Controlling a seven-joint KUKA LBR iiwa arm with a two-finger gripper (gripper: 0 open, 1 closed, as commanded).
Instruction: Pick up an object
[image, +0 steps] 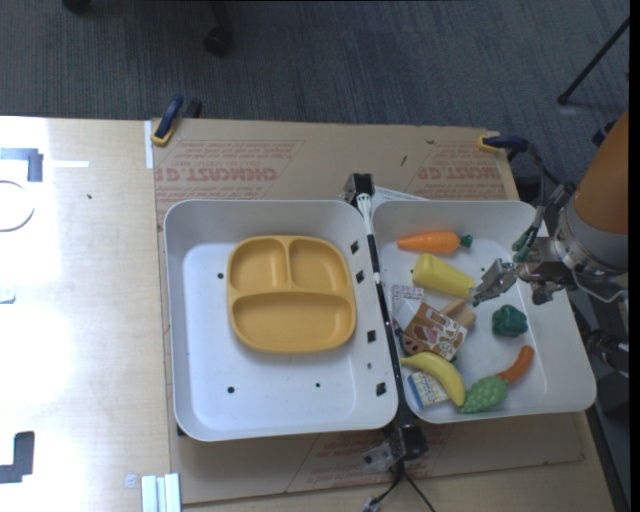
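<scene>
Several toys crowd the right bin (570, 395): carrot (430, 241), yellow pepper (443, 275), broccoli (509, 320), banana (438, 371), snack packet (434, 331). Left bin (185, 330) has yellow divided plate (291, 294). Best bet: drop straight onto an isolated piece, broccoli or pepper, avoiding the pile. Gripper (497, 280) hovers over the right bin between pepper and broccoli, fingers slightly apart, nothing between them.

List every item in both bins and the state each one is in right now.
Yellow divided plate: flat, left bin.
Carrot: lying, right bin.
Banana: lying.
Broccoli: resting on the bin floor.
Snack packet: lying flat.
End effector: low over the right bin, nothing seen between its fingers.
</scene>
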